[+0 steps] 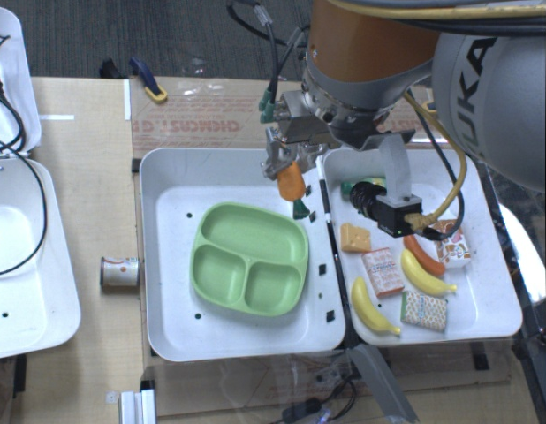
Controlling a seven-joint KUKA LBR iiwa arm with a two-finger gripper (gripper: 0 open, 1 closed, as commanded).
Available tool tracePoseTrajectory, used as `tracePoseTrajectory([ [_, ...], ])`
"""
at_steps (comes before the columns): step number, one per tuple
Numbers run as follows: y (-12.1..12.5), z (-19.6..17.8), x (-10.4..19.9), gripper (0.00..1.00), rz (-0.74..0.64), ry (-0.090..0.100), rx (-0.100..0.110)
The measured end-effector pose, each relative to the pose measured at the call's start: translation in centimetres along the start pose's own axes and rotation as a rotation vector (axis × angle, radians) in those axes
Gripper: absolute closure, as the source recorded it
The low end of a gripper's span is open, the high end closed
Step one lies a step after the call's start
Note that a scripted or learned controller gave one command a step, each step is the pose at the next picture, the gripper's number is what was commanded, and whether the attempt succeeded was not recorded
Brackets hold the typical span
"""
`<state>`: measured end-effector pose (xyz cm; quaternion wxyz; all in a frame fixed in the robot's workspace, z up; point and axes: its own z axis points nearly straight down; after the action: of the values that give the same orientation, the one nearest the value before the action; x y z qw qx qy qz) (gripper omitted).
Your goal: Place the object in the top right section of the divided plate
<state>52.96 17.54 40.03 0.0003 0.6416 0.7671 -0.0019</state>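
Tool [289,168] closed on orange carrot-like object [291,184] | object hangs over left bin's [158,263] far right corner, just beyond green divided plate [249,259] | advice: lower over the plate's top right section before releasing

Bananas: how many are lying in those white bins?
2, both in the right bin: one banana near its front left, the other banana just right of it beside a red sausage. The arm may hide more.

"KU" in large dark letters on grey arm casing [498,69], mirrored/upside-down red print on cardboard sheet [202,124], reads roughly "CHEMCO'S GR", rest illegible
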Motion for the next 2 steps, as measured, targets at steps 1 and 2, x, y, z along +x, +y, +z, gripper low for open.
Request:
tracePoseTrajectory([
  [1,-4.2,15.3,1.7,1.00,0.090,0.000,0.003],
  [2,-4.7,1.5,3.0,1.00,0.225,0.000,0.001],
])
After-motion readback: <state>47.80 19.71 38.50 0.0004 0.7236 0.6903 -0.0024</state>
